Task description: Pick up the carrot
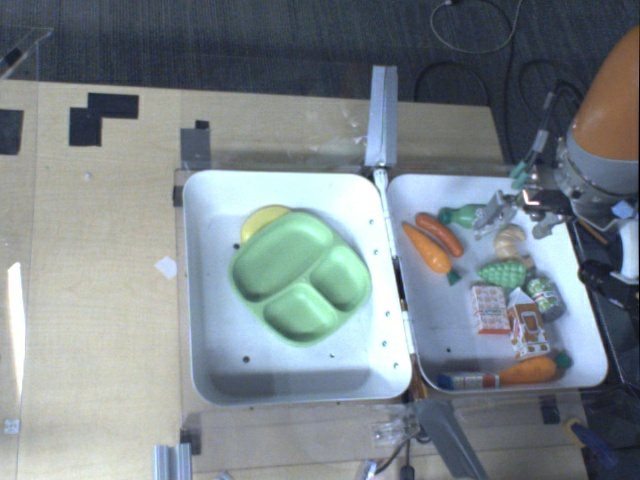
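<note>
Carrot (426,248) first: it lies in the upper left of the right bin (596,368), slanting, with a second orange, carrot-like piece (440,232) touching it just above. Which one the task means, we cannot say. We find the gripper (510,211) at the upper right of the frame, hanging over the bin's top edge; whether it is released or clenched we cannot tell, and we see nothing between its tips. We judge it well short of a grasp, since the carrot sits apart from it to the left. Just beside the gripper lies a green bottle-like toy (462,214), and below it a pale round piece (510,238) and a green knobbly vegetable (502,272). These crowd the path, we reckon, and a leftward reach could nudge the bottle. Further down sit small cartons (508,318) and another orange vegetable (528,371) along the bottom wall. Far left, the other bin (210,368) holds a green divided tray (300,276) over something yellow (260,222).
</note>
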Controlling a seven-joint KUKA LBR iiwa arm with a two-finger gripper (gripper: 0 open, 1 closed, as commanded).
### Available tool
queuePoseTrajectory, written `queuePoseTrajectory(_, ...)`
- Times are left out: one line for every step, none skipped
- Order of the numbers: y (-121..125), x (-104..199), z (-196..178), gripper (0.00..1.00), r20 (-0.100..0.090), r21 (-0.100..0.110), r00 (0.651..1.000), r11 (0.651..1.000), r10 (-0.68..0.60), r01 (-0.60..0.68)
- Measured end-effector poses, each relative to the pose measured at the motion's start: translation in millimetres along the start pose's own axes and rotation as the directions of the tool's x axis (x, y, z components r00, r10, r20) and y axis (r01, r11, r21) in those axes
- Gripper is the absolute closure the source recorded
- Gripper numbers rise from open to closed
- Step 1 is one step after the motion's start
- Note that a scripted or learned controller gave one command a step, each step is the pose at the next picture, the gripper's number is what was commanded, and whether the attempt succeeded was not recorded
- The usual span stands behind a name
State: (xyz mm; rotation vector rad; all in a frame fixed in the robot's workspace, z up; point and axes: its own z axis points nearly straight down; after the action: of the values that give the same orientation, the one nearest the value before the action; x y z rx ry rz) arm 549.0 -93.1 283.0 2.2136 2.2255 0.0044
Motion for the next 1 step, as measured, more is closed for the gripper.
queuePoseTrajectory(-11.0, 67.8, 88.5, 0.0, 0.0, 0.001, 0.998, 0.998, 0.066, -0.066)
